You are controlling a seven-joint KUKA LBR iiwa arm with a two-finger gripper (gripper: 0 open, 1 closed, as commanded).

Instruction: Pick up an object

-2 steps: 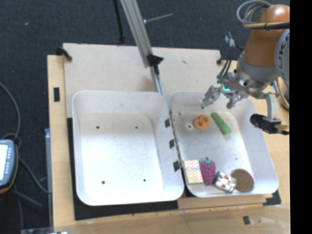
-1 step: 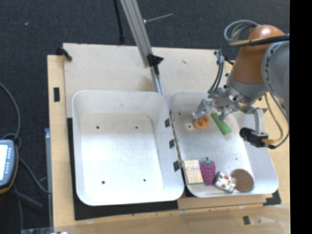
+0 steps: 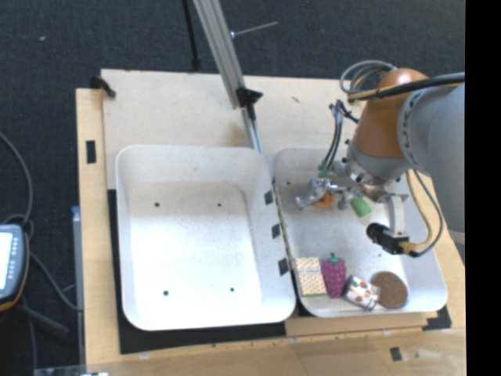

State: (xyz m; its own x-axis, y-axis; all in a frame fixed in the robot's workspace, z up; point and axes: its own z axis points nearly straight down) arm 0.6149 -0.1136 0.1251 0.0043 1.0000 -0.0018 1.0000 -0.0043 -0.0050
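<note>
Your gripper (image 3: 322,193) sits low in the right bin (image 3: 423,284), in the upper middle of that bin, right of frame centre. You cannot tell from this view whether the fingers are apart or closed; the wrist hides most of them. An orange object (image 3: 325,200) and a green object (image 3: 360,207) lie just under and beside the tool, both partly covered, so their long axes and headings cannot be read.

The likely trouble: with two things crowded under the tool, the fingers may close on neither or nudge one aside.

Along the lower edge of the same bin you have a row: a tan block (image 3: 310,276) with its long axis running up-down in the frame, a magenta piece (image 3: 334,276) standing likewise, a spotted can (image 3: 361,291) lying tilted, and a brown disc (image 3: 389,288).
</note>
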